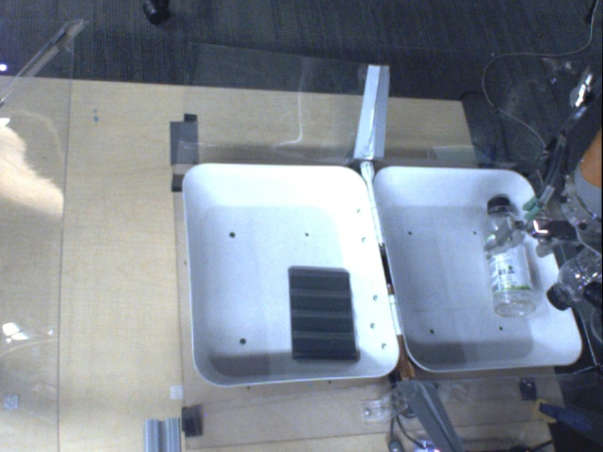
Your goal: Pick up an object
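The grey arm with its orange band (592, 163) comes in at the right edge of the camera view, and its two-finger gripper (539, 222) sits over the right-hand side of the right shallow white plastic bin (443, 328). The metal parts of the tool are tangled visually with cables and brackets there, so I cannot tell how far it is open or whether it has hold of anything.

Just beside the tool, on its left, lies a clear plastic bottle with a dark cap and a pale label (510, 271). It lies lengthwise on the bin floor near the right wall, cap end toward the far side of the bin and close to the tool; whether the tool touches it cannot be made out.

Further out, across the divide where the two bins meet, the left shallow white plastic bin (226, 205) holds a flat black ribbed rectangular block (322, 314), lying on the floor near the bin's front edge. Both bins rest on a light wooden bench (104, 252).
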